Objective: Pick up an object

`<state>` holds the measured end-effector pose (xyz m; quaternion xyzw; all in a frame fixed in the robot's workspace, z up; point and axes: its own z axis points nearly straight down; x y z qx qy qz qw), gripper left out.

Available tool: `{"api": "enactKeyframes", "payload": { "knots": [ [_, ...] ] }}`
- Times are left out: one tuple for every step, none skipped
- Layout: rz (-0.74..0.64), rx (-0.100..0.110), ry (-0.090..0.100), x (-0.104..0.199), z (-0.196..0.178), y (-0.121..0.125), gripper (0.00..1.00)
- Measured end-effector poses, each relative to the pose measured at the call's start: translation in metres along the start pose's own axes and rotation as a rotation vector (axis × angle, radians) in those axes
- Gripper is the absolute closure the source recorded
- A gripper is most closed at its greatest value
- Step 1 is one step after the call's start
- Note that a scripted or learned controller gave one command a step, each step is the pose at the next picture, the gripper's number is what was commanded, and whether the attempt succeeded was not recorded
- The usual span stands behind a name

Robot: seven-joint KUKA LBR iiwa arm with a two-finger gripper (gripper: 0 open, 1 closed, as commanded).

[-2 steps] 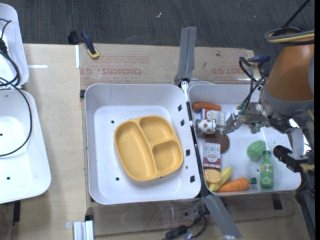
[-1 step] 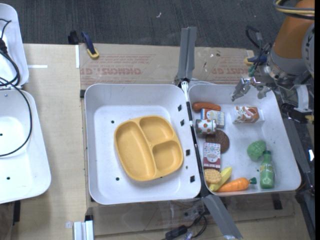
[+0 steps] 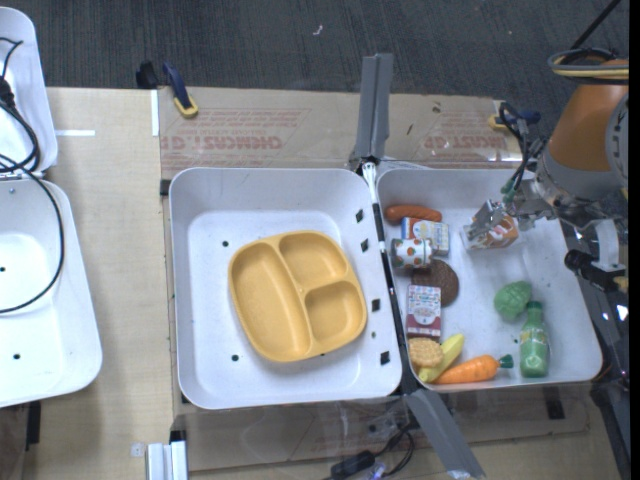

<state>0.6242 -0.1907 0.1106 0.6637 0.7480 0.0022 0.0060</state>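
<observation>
Carrot (image 3: 468, 370) lies nearest; tool (image 3: 490, 230), jaw state unreadable, w/ small orange-white item (image 3: 500, 234) at tip, should be lifted straight, slowly.

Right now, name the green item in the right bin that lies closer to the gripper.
The green leafy vegetable. It lies nearer the gripper than the green bottle, which sits further toward the bin's front edge.

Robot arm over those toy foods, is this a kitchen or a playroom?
Neither, probably: it looks like a robot test lab. A grey and orange arm reaches over two white bins on a workbench, with toy food like a carrot and a clamp holding the cardboard.
</observation>
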Motion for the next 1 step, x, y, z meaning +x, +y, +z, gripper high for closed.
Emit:
{"api": "enactKeyframes", "payload": {
  "knots": [
    [-0.005, -0.009, -0.005, -0.0023, 0.0062, 0.0207, 0.0]
  ]
}}
